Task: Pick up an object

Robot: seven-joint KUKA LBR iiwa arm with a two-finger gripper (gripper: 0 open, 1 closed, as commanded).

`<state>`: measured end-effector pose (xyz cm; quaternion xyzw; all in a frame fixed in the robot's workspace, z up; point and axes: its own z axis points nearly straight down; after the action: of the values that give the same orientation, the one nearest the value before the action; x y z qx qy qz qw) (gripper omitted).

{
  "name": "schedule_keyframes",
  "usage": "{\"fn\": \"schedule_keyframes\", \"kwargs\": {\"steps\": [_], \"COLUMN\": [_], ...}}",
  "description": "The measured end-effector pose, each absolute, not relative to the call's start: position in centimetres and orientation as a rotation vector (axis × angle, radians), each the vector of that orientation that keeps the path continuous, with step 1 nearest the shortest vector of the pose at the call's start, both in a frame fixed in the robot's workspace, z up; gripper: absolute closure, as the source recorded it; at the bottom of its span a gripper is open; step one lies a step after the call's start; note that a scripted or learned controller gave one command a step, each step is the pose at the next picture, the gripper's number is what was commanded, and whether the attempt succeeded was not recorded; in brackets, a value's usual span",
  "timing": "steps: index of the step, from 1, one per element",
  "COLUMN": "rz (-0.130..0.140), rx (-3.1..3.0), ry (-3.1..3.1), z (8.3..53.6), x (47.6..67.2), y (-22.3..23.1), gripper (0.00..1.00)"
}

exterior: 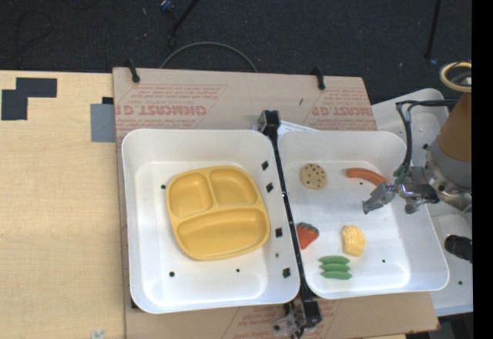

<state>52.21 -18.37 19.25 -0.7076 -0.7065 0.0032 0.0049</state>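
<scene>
Two shallow white plastic bins sit side by side on a cardboard sheet laid over the bench. The left bin [146, 176] holds a yellow plastic tray with three compartments [219, 211], lying flat near the bin's middle and turned slightly askew; nothing lies in its compartments. The right bin [416, 268] holds five small toy foods spread well apart: a round tan cookie with dark chips [313, 176] toward the far left part, an orange-red sausage [365, 174] toward the far right, a red strawberry with a green top [307, 234] close to the divider between the bins, a yellow ear of corn [353, 239] near the middle, and a green pea pod [335, 267] just in front of the corn. The grey two-finger gripper [376, 200] reaches in over the right bin's right side, just below the sausage and above right of the corn; nothing is seen between its fingers, and whether they stand wide or narrow cannot be told.
</scene>
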Motion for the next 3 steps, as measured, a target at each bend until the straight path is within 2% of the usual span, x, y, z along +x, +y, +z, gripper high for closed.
{"fn": "schedule_keyframes", "kwargs": {"steps": [1,3], "rz": [0.002,0.000], "rx": [-2.220,-2.221], "ry": [-2.221,-2.220], "z": [19.7,8.7], "x": [52.5,52.7], "y": [-18.4,-18.8], "gripper": [0.00,0.00]}}
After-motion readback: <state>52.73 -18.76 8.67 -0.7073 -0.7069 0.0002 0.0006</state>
